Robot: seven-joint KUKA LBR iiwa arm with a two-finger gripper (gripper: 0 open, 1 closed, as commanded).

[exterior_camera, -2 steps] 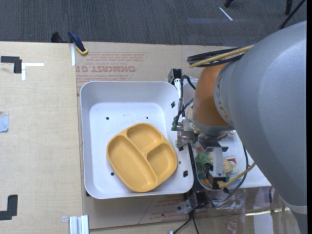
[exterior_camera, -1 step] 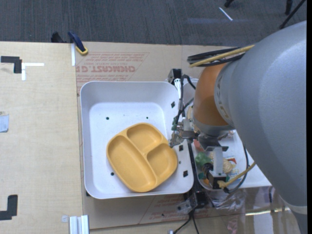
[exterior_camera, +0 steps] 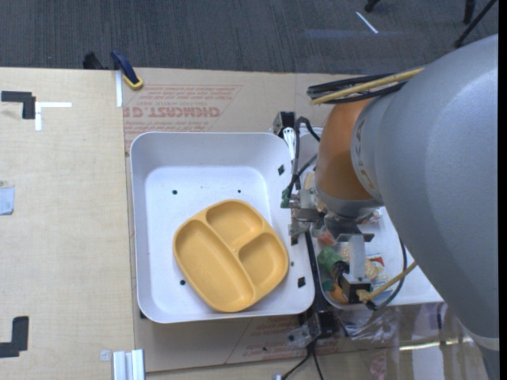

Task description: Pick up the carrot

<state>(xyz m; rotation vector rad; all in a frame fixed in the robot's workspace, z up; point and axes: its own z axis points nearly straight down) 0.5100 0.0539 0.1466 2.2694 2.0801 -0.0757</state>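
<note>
The grey two-finger claw (exterior_camera: 354,279) hangs low over the right white bin (exterior_camera: 396,287); a small orange carrot-like piece (exterior_camera: 338,294) lies just beside its tip, near the bin's front-left corner. Whether the claw grips anything cannot be told.

The bench (exterior_camera: 63,236) has a light wood-grain top. A flattened cardboard sheet (exterior_camera: 182,105) with printed red lettering lies on it, under the bins. The left white bin (exterior_camera: 150,212) rests on this sheet. The right white bin (exterior_camera: 416,287) sits beside it, largely hidden. A yellow-and-blue clamp (exterior_camera: 127,71) lies at the far edge
</note>
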